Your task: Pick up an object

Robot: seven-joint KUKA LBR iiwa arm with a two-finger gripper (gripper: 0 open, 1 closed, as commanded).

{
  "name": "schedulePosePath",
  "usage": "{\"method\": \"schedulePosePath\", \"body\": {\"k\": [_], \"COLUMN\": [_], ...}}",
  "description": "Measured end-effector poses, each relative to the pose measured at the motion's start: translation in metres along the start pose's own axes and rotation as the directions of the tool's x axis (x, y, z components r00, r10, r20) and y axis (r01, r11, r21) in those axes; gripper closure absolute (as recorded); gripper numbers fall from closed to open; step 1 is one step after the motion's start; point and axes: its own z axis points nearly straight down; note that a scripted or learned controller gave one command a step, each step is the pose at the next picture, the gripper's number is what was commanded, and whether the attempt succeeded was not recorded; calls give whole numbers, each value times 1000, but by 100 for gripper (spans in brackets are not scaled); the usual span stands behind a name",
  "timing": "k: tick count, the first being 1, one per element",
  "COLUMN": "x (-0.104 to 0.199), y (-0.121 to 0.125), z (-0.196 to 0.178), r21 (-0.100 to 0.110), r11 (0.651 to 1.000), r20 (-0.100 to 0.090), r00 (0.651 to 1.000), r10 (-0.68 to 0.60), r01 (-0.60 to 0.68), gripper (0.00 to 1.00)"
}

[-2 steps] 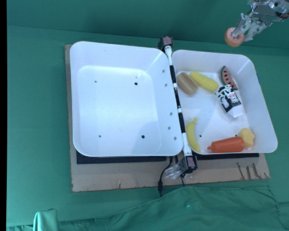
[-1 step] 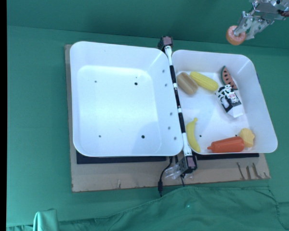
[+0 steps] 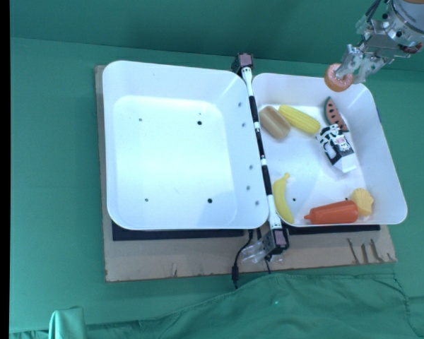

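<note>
Claw: the claw (image 3: 348,68) hangs over the far right corner of the right bin (image 3: 385,162), its fingers pinching an orange ring-shaped toy (image 3: 337,77).
Task's thing: the orange ring-shaped toy sits between the fingertips, above the bin's far rim and seemingly clear of the floor of the bin.
Progress: by my reading the grasp is made and the lift is mostly done; what is left is carrying the toy clear and keeping the hold.
Left in the right bin: a hot dog bun (image 3: 273,123), a corn cob (image 3: 299,119), a watermelon slice (image 3: 333,112), a milk carton (image 3: 336,147), a banana (image 3: 282,197), an orange-red carrot-like piece (image 3: 333,213) and a small yellow piece (image 3: 362,201).
Edges: the toy hangs close to the far rim, and the watermelon slice lies just near of it.
Open room: the left bin (image 3: 120,83) offers a wide bare floor; the divider bar (image 3: 258,141) between the bins stands in any leftward path.
Counter: the green counter (image 3: 56,154) around the bins is open.
</note>
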Motion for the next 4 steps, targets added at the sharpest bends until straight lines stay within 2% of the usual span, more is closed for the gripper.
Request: {"method": "schedulePosePath", "body": {"k": [1,2,4], "x": [-7,-7,-7], "y": [40,38,38], "z": [-28,-13,-11], "r21": [-13,-4,-6], "r11": [1000,1000,1000], "r20": [2,1,2], "r00": [1000,1000,1000], "r10": [-4,-2,-3], "r01": [4,2,3], "gripper": [100,100,100]}}
